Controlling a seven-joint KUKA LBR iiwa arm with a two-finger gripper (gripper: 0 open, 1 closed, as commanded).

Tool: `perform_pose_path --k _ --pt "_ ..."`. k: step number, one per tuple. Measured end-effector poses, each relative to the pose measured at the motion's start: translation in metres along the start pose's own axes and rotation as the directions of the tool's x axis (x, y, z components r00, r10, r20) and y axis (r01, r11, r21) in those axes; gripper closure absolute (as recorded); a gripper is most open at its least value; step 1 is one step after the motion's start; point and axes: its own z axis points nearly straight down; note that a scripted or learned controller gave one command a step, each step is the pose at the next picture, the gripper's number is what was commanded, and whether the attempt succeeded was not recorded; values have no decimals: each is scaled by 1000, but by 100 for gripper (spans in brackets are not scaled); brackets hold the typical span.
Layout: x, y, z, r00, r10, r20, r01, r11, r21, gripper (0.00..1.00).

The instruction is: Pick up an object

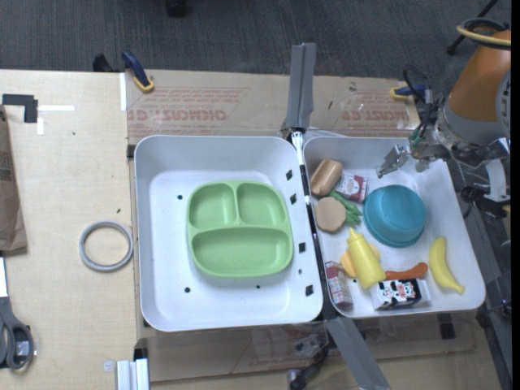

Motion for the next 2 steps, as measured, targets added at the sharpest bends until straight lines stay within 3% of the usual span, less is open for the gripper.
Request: perform_pose_path --k 1,2 --pt "41 -28 32 994 -110 14 109 993 40 0" --pt "46 -48 31 999 -27 18 26 999 36 0"
